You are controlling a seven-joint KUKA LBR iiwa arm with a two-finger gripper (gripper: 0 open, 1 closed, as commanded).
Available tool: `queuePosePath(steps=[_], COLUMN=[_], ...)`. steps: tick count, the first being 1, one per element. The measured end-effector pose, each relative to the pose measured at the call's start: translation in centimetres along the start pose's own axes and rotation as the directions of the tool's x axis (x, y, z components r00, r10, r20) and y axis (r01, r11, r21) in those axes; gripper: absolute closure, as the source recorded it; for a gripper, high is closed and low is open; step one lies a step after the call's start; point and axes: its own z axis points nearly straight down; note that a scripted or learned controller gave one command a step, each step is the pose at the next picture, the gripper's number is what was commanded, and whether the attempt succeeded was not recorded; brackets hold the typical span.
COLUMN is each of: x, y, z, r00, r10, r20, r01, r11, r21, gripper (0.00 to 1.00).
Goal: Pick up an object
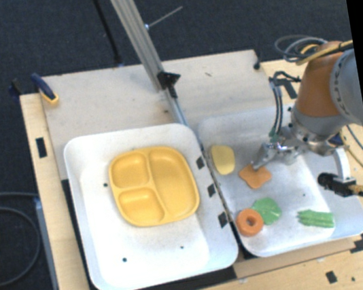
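In the right bin (333, 229), centre-right of frame, the claw (264, 159) hangs low just above the flat orange piece (255, 177); whether it grips anything, cannot tell. Looks like the approach/grasp step. Next likely needs a firm close on the piece, then a lift.

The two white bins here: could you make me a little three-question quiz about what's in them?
1. True or false: the yellow divided plate lies in the left bin.
2. Which thing lies nearest the robot's hand? A) green bean-like piece B) orange flat piece C) orange ring
3. Fill in: the orange ring touches a ____ leafy piece.

Key: 1 true; 2 B; 3 green. All the small things, including a pale yellow lump, lie in the right bin.
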Motion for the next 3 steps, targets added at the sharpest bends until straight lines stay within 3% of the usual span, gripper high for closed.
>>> queuePosePath(steps=[1,3], x=[-0.1,-0.4], y=[0.3,1.2], z=[-1.6,-14.2], r00=[1.0,1.0], r10=[0.0,-0.006], r20=[0.001,0.001], r01=[0.0,0.006], r11=[1.0,1.0], r21=[-0.01,-0.003], gripper=[1.0,1.0])
